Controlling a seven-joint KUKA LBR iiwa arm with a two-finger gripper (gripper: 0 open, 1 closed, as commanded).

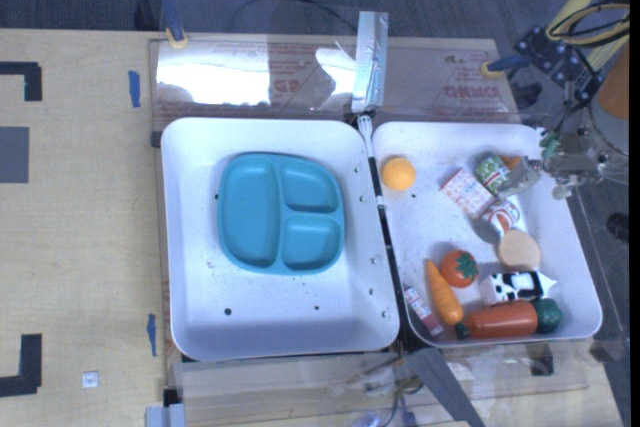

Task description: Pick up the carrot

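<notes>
On the far left, the left-hand shallow white bin [190,245] holds a light blue plastic plate with three compartments [280,212], and nothing in it concerns me. Across the divider, the right-hand shallow white bin [420,150] carries the clutter. A small round orange ball [398,174] sits alone near its upper left.

Lower down lies the small orange toy carrot, tapered and plastic-looking [442,291], stretched diagonally near the bin's front left, one end toward the ball and the other toward the front wall. A small red tomato with a green cap [459,268] touches its right flank, and a long red sausage-shaped toy with a dark green end [508,318] lies just beside its lower end. A thin pink-and-white packet [421,307] rests at its left, against the bin wall.

I judge the carrot to be light, rigid and smooth, so it may skid or roll if I close off-centre. The middle of its length, across the narrow width, looks the best hold; the tomato crowds one side there, so I would favour slightly above mid-body, where both flanks seem freer.

Further right come a red-and-white printed packet [468,191], a pale beige oval [519,249] and a black-and-white cow-patterned block [520,287]. My gripper [560,165] hangs over the bin's upper right edge, well apart from the carrot. How it is set there I cannot tell.
</notes>
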